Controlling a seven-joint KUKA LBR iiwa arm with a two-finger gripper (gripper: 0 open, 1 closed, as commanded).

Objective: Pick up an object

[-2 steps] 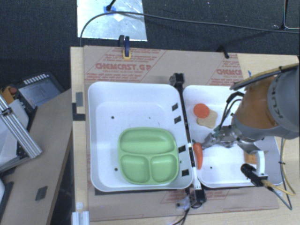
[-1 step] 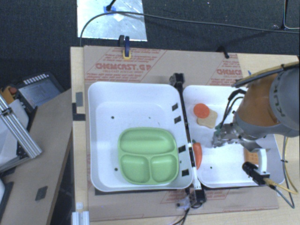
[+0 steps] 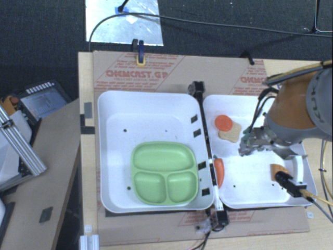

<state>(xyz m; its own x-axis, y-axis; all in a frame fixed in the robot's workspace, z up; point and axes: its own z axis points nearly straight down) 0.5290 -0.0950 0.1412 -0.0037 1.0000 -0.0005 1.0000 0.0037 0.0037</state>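
Observation:
In the right bin [image 3: 244, 194] lie a round orange-red piece [image 3: 223, 122], a tan bread-like piece [image 3: 230, 133] touching it, and a red-orange piece [image 3: 219, 172] against the bin's left wall. A small orange piece [image 3: 277, 169] rests near the right side. My gripper [image 3: 248, 145] hangs over the right bin, just right of the tan piece, pointing down. I see nothing held in it.
The left bin [image 3: 117, 113] holds a green three-compartment plate [image 3: 164, 172]. A black divider strip [image 3: 204, 139] runs between the bins. Cardboard lies under both bins, with a yellow clamp [image 3: 140, 53] at the back.

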